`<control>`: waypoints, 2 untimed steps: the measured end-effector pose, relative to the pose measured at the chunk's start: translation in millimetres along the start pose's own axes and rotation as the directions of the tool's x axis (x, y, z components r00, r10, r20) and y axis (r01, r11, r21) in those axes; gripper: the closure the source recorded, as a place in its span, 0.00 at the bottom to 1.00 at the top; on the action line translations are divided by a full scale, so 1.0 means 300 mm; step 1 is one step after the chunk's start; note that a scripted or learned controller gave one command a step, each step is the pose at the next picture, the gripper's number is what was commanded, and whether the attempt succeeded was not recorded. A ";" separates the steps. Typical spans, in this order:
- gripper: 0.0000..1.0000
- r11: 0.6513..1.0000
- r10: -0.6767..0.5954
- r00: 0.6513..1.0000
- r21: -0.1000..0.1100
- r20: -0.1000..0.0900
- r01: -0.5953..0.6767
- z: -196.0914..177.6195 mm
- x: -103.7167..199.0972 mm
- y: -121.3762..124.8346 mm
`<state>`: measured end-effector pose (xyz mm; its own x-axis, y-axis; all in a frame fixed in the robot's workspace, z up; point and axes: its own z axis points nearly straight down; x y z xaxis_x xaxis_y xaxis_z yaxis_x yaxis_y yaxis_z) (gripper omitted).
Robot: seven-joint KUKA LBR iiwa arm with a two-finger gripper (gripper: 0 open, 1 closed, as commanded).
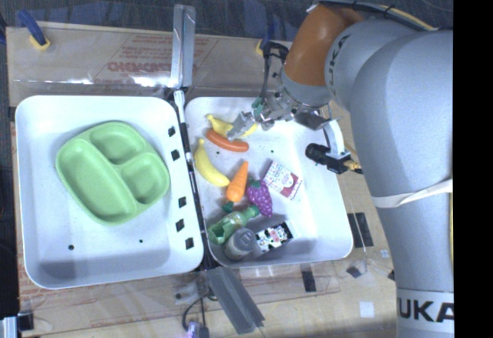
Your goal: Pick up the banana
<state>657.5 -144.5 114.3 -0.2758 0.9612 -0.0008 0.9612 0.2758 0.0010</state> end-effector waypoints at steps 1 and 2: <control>0.00 1.000 -0.025 1.000 0.004 -0.003 0.025 0.076 0.103 0.028; 0.00 1.000 -0.025 1.000 0.004 -0.002 0.025 0.076 0.103 0.028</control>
<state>657.0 -112.5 91.4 -0.2998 0.9540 0.0016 0.9540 0.2998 -0.0028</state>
